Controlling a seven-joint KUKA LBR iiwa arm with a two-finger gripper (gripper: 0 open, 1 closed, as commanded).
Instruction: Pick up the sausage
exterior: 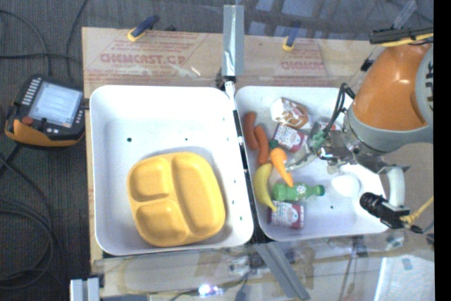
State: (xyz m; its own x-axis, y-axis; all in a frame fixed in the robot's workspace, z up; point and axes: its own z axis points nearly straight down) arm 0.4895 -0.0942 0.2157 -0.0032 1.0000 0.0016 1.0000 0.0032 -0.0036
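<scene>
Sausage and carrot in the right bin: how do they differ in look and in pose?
The sausage is reddish-brown and even in width with rounded ends; the carrot is bright orange and tapers to a point. The sausage lies beside the bin's left wall; the carrot lies more toward the middle, next to the banana. Both are long, lie flat and are ungripped.

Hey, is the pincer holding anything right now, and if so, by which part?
Nothing visibly. The pincer hovers over the right bin, above the carrot. The sausage lies untouched by the bin's left wall.
</scene>
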